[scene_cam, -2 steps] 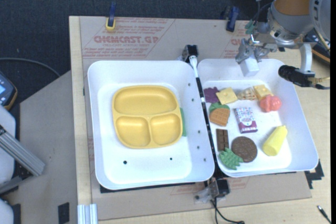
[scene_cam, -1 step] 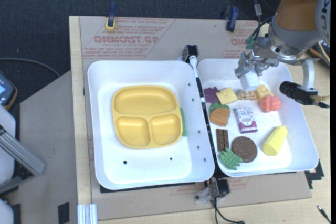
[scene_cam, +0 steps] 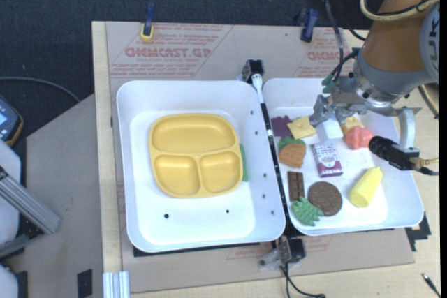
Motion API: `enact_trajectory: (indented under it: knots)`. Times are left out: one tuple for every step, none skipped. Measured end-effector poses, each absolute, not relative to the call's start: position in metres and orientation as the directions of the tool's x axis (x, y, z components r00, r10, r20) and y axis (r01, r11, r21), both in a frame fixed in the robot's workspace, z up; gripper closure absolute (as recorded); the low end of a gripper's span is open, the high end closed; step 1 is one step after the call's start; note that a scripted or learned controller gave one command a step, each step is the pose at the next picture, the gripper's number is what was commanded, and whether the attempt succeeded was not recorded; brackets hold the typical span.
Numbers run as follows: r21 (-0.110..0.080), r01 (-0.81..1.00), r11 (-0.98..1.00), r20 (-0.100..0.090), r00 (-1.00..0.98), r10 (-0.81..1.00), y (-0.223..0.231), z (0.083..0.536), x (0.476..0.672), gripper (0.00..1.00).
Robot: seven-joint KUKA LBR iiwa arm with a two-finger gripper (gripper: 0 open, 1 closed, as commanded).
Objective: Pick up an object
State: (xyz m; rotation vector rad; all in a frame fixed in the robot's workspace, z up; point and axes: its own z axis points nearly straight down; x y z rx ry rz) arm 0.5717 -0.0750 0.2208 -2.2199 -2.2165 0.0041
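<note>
Camera view looks down on a worktop (scene_cam: 209,45) carrying two white bins: the left bin (scene_cam: 133,150) holds a yellow divided plate (scene_cam: 195,153), and the right bin (scene_cam: 405,209) holds a crowd of small toy foods. The hand (scene_cam: 334,110) hangs low over the far part of the right bin, and whether it is spread or closed on anything cannot be told from here, since the wrist and its fittings cover that spot. Directly around it lie a pale yellow cheese wedge (scene_cam: 302,128), a purple piece (scene_cam: 281,125) and a pink lump (scene_cam: 358,137), all close together. Nearer the front edge of the worktop sit a small pink packet (scene_cam: 327,158), a brown-and-orange piece (scene_cam: 292,152), a chocolate bar (scene_cam: 295,185), a round brown cookie (scene_cam: 325,197), a green leafy piece (scene_cam: 304,211) and a yellow corn-like piece (scene_cam: 366,187). No thing is visibly lifted, so the pick looks not yet done. The main risk, as I judge it, is the crowding: a descent there could land on the seam between two pieces, push them apart, or pinch only a corner that slips out on the rise. Flat pieces such as the cheese may also give too little height to grip. The bin's far wall is near, so a shoved piece could wedge against it.
</note>
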Motion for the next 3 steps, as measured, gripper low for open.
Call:
enact_trajectory:
  knots:
    - [-0.004, 1.0, -0.002, 0.001, 0.002, 1.0, -0.069, 0.215, 0.539, 1.0]
    - [0.003, 1.0, 0.002, 0.0, -0.002, 1.0, -0.055, 0.23, 0.542, 1.0]
    - [0.002, 1.0, 0.0, -0.001, 0.0, 1.0, -0.061, 0.224, 0.55, 1.0]
